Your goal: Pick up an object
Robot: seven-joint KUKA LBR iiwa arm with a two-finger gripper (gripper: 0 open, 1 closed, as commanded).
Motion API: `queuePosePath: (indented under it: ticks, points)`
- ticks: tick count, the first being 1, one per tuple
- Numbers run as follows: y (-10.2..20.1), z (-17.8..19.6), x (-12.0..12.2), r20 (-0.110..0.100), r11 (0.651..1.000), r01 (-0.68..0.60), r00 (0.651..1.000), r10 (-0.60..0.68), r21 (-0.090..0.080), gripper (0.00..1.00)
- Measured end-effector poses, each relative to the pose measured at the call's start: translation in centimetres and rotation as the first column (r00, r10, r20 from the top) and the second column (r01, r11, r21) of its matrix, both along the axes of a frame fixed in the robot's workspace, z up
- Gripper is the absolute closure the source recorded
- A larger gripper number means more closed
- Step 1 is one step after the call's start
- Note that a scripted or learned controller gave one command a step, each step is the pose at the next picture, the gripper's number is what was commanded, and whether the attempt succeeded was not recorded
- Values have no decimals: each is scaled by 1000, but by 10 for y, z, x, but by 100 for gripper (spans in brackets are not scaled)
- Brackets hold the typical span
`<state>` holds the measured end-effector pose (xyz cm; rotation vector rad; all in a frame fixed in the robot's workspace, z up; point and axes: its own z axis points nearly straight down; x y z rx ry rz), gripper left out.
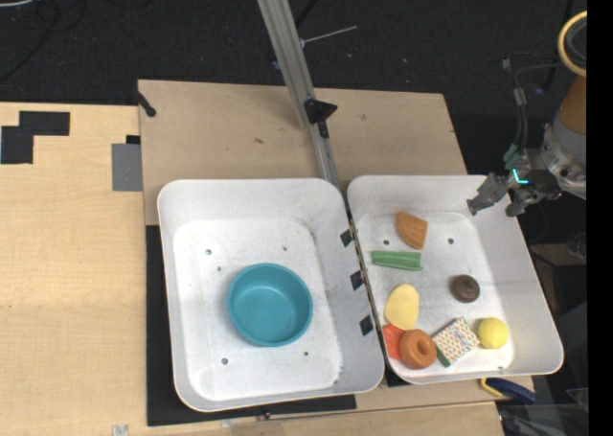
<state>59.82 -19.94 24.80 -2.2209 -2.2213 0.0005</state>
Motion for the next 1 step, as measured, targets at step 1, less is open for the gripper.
queuePosePath:
  ticks: [1]
  points:
    - [0, 0, 0, 0, 1000, 0, 1000, 0, 0, 0]
